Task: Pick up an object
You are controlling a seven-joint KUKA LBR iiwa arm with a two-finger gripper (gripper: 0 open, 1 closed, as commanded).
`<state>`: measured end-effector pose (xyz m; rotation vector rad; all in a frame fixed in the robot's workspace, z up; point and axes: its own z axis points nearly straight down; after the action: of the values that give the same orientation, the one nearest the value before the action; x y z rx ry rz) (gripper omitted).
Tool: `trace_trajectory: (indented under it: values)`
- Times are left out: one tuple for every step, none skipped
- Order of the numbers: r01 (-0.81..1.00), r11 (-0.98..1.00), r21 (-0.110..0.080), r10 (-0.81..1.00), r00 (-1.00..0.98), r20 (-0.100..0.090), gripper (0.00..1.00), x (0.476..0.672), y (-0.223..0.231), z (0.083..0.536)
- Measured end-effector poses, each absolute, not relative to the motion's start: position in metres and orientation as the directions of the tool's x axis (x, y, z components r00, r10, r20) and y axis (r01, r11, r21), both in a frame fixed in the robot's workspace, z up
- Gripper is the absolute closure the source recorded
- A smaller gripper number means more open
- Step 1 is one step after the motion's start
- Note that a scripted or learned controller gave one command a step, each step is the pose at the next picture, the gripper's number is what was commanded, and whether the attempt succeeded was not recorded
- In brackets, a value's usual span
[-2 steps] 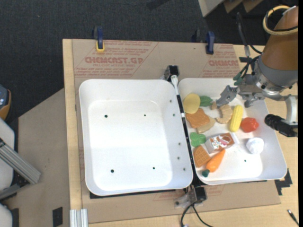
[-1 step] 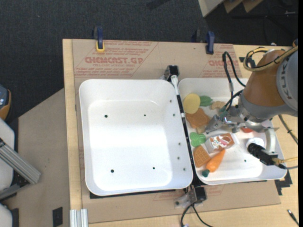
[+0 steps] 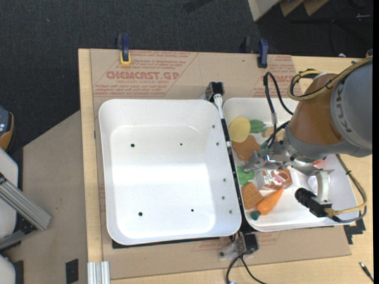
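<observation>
The grey and orange arm (image 3: 331, 117) reaches down into the right bin (image 3: 340, 212), its gripper (image 3: 267, 158) low among toy food: a yellow piece (image 3: 240, 129), a carrot (image 3: 269, 202), perhaps a cracker (image 3: 250, 193). The left bin (image 3: 118, 158) sits alongside.

A cluster of small toy foods is seen in the right-hand bin (image 3: 349, 189), gathered along its left side. A pale yellow rounded piece (image 3: 239, 128) lies nearest the far end, with a green item (image 3: 257, 125) just beside it. A brown, biscuit-like piece (image 3: 244, 147) is placed below these. Nearer the front edge an orange carrot (image 3: 269, 202) lies tilted, touching a waffle-textured orange piece (image 3: 250, 193). A red-and-white object (image 3: 278, 178) — possibly a wrapped packet — is partly hidden beneath the arm.
</observation>
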<state>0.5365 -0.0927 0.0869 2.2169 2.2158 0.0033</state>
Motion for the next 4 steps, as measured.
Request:
trace_trajectory:
  values:
    - [1.000, -0.003, 0.010, 1.000, 0.003, -0.003, 0.00, 0.534, -0.094, 0.088]
    - [1.000, 0.003, 0.009, 1.000, -0.003, -0.002, 0.00, 0.609, -0.101, 0.087]
    - [1.000, 0.005, -0.022, 1.000, -0.005, 0.001, 0.00, 0.659, -0.094, 0.084]
    - [1.000, 0.003, -0.019, 1.000, -0.003, 0.000, 1.00, 0.658, -0.095, 0.095]
